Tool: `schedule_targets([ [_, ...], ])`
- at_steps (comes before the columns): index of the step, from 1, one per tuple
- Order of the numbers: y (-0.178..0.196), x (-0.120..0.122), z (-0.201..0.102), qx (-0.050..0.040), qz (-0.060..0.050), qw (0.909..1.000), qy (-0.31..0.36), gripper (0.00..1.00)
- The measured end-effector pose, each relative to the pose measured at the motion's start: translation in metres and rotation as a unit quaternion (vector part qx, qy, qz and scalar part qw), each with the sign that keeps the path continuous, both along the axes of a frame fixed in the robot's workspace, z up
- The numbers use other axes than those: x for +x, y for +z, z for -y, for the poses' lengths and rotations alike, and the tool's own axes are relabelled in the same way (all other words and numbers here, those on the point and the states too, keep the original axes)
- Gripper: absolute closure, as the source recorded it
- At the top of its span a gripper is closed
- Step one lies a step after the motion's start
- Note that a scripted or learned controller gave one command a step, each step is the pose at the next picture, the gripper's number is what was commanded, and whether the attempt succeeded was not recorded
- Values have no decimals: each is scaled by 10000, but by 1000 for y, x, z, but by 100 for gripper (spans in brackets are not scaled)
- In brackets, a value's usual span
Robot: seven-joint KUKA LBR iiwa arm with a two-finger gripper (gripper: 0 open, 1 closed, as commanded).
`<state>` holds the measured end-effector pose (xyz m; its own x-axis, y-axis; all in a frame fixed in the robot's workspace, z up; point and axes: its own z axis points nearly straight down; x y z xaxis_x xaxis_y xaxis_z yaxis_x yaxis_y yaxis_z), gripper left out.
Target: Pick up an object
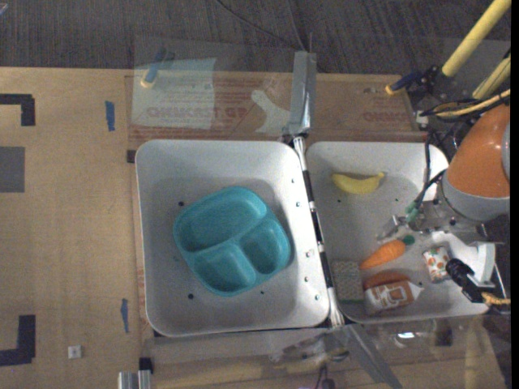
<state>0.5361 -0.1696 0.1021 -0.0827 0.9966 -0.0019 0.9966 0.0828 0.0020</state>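
Wooden bench (65, 241) with black tape marks and blue tape bits; dark carpet floor behind, a cable on it. 2 white bins side by side. Left bin (162, 168) has 1 teal divided plate (232, 240). Right bin (405, 310) has 1 banana (358, 183) near the back, 1 carrot (383, 254) mid, 1 orange-topped carton (390, 292) at front, 1 small cup (435, 263) to the right. Gripper (413, 217) sits low just behind the carrot; whether it's open or closed can't be told.
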Motion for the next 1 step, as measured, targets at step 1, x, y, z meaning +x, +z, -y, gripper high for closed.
schedule_targets([
  [1, -13, -38, -49, -13, 43, 10000, 64, 0],
])
